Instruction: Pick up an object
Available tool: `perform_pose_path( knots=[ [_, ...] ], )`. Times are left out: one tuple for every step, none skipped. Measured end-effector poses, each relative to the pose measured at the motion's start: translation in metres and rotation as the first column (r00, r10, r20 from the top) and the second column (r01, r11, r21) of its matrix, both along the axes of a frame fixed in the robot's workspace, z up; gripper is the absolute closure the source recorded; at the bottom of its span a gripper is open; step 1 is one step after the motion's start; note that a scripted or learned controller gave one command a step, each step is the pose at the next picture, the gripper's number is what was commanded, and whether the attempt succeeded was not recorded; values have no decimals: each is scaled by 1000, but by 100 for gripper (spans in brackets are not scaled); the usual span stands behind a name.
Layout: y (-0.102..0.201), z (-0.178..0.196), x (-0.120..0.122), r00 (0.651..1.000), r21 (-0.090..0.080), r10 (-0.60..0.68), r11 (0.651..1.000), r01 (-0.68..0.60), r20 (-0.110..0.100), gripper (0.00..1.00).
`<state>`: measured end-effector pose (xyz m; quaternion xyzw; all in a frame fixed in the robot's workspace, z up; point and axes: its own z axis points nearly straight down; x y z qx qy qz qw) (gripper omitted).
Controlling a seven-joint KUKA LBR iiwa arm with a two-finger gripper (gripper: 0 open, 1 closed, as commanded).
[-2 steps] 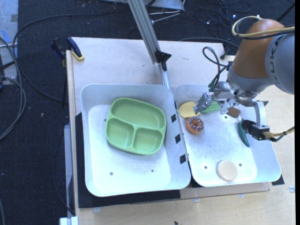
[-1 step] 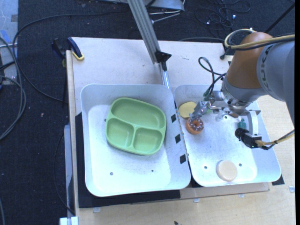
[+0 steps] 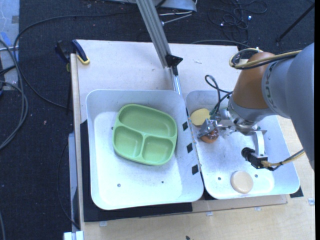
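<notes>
Left bin (image 3: 100, 184) just has the green divided tray (image 3: 145, 134) in it. In the right bin (image 3: 285, 184), the gripper (image 3: 211, 129) sits over a small brown object (image 3: 209, 136), yellow disc (image 3: 200, 116) at its 11 o'clock, cream puck (image 3: 242, 181) at 5. Can't tell the claw's state. Best bet: center on the brown piece, clear of the disc.

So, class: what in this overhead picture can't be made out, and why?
- Pincer in the camera view: too small and cluttered to tell whether it grips the brown object.
- Yellow round object: partly covered by the pincer.
- Right bin: its far side is hidden under the arm.
</notes>
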<state>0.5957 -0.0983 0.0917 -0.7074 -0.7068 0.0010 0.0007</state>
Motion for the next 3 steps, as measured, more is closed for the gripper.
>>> perform_pose_path(
  knots=[
    [0, 13, 1, 1000, 0, -1, 1000, 1, 3, 100],
    [-2, 70, 11, 1000, -1, 2, 1000, -2, 7, 100],
    [2, 117, 5, 1000, 0, 3, 1000, -3, 7, 100]
  ],
)
